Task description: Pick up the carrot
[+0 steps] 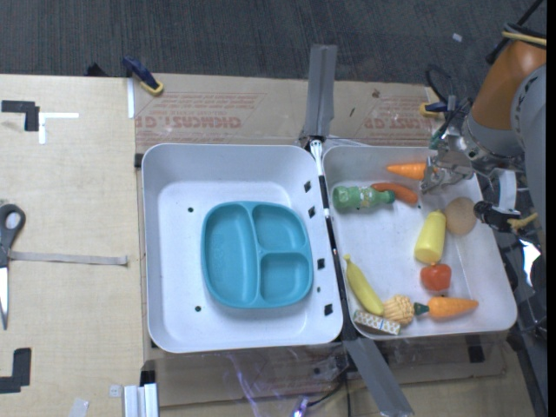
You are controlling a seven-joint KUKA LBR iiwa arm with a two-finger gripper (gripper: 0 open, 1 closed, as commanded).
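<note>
The KUKA arm (512,94) is reaching in over the right bin (495,324), its gripper (437,174) hanging just beside a carrot (406,170) near the far wall; whether the fingers are clenched or released cannot be told. A second carrot (450,307) is lying by the near rim, a third (395,191) beside the green bottle (359,198). Descending squarely across the carrot's thick end looks wisest.

Divided plate (257,254) in left bin (156,233); carrot (407,170) at back of right bin (497,320), pincer (432,177) just beside.
</note>
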